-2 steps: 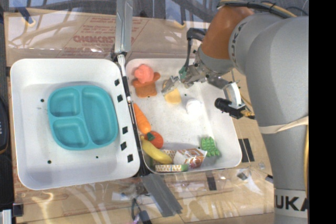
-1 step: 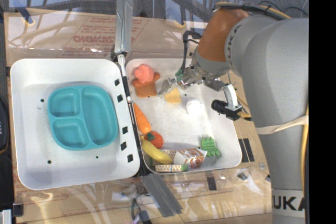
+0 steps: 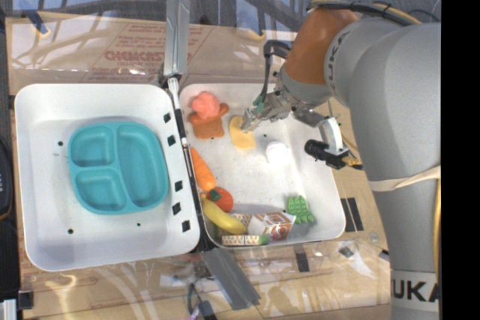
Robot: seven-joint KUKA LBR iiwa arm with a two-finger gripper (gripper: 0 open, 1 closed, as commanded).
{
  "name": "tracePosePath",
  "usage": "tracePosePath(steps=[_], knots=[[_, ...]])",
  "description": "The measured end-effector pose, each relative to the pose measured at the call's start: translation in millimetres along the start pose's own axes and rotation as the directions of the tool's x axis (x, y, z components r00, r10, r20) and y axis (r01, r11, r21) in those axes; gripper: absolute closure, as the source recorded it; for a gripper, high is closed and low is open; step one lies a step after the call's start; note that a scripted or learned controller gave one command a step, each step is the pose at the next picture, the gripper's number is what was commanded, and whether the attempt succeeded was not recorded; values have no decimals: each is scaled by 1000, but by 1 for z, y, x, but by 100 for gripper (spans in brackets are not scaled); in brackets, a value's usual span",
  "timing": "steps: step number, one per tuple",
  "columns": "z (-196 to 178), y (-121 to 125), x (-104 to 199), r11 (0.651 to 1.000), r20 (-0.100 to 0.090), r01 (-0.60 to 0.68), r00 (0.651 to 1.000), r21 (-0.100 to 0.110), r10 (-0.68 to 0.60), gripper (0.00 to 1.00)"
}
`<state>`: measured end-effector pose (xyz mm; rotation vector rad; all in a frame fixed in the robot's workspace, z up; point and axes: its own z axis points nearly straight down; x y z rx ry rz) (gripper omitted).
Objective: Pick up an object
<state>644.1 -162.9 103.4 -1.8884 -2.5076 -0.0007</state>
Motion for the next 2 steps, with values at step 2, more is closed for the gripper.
tracePosePath(steps=[2], knots=[[11, 18, 30, 999, 0, 39, 999, 1, -39, 0]])
